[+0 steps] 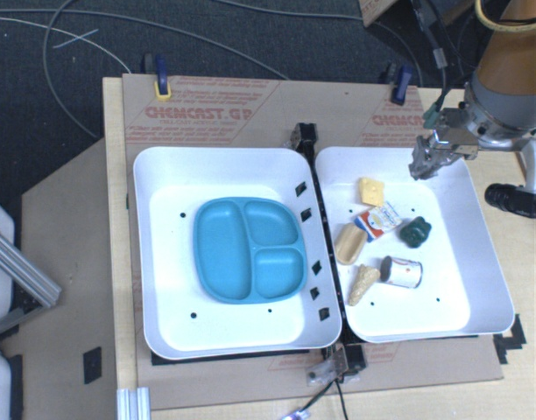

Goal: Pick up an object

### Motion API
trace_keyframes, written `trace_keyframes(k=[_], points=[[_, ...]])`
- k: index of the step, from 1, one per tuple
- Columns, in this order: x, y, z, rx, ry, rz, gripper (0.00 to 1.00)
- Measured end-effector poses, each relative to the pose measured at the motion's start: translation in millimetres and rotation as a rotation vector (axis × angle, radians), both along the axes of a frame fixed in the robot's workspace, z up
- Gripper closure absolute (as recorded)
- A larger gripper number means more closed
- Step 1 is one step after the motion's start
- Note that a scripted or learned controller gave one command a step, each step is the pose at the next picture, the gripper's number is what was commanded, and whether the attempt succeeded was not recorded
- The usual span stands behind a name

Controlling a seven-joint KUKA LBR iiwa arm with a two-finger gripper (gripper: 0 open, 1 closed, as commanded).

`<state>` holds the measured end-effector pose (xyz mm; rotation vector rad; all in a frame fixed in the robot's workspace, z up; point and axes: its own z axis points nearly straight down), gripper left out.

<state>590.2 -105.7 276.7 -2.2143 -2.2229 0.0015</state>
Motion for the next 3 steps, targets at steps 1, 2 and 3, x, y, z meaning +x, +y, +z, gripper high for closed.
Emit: trace_keyframes(k=[1, 2, 3], points=[[-9, 47, -17, -0.001, -0.001, -0.001, 1.00], [-26, 93, -21, 0.000, 0.000, -0.001, 1.00], [-33, 146, -38, -0.001, 0.000, -0.001, 1.00]])
